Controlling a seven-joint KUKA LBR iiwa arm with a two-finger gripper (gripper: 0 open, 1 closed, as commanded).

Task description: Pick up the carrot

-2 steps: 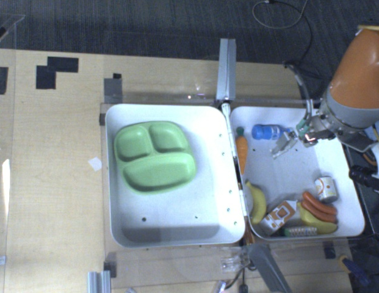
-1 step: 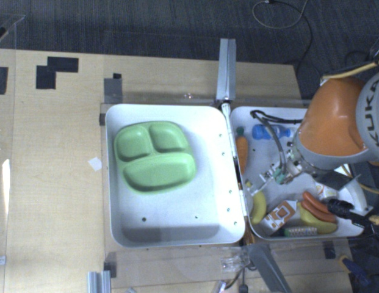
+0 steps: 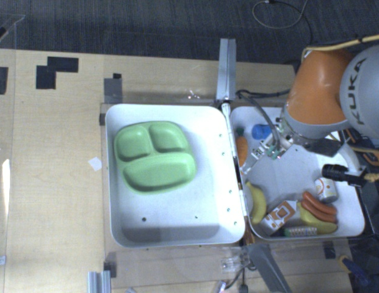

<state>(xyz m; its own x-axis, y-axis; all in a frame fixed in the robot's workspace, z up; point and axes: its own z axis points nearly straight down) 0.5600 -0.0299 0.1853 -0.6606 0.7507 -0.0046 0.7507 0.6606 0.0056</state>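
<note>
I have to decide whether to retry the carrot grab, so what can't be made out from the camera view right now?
- Tool: too small and blurred in the camera view to tell its state.
- Carrot: an orange sliver against the right bin's left wall; its full length is unclear.
- Blue object: partly covered by the arm.
- Small packages near the bananas: labels too blurred to read.

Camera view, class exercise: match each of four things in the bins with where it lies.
Things:
1. green tray
2. carrot
3. hot dog
4. banana

Places:
A. right bin, near its right wall
B. left bin
C. right bin, left wall, far half
D. right bin, left wall, near half

Pairs: 1-B, 2-C, 3-A, 4-D
</note>
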